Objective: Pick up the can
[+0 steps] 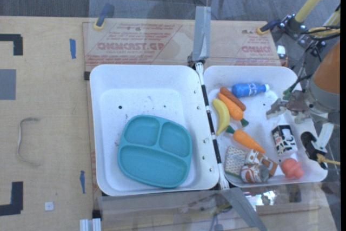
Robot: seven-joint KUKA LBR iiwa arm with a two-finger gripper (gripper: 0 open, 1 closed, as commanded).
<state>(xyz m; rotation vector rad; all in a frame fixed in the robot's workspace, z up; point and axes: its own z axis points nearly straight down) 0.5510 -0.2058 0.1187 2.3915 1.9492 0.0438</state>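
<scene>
Left bin (102, 84): a teal divided plate (155, 151) is seen lying flat, nothing task-relevant.

Right bin (254, 74), left to right: a banana (221, 116) along the left wall, a hot-dog-like piece (232, 103) beside it, a carrot (247, 140) below, a blue bottle (248, 89) lying on its side near the back wall, and a crumpled red-and-white packet (251, 164) at the front edge.

The can (283, 140) is located in the right half of the right bin, toward the front. It is dark with white markings and appears to be lying on its side, long axis running roughly front-to-back with a slight tilt. A pink-red round item (292, 168) sits just in front of it, near but apparently not touching.

The hand (292, 103) is positioned above the right bin, just behind the can and slightly right of it. Finger state cannot be told; the metal parts are blurred against the wrist. Nothing is seen gripped.

Key relation, as judged: the can lies toward the front of the worktop from the hand and slightly to the camera's left, close by. A short move forward plus descent is called for, with the grip set across the can's short axis. The pink-red item in front and the bin's right wall are judged the likely interference points.
</scene>
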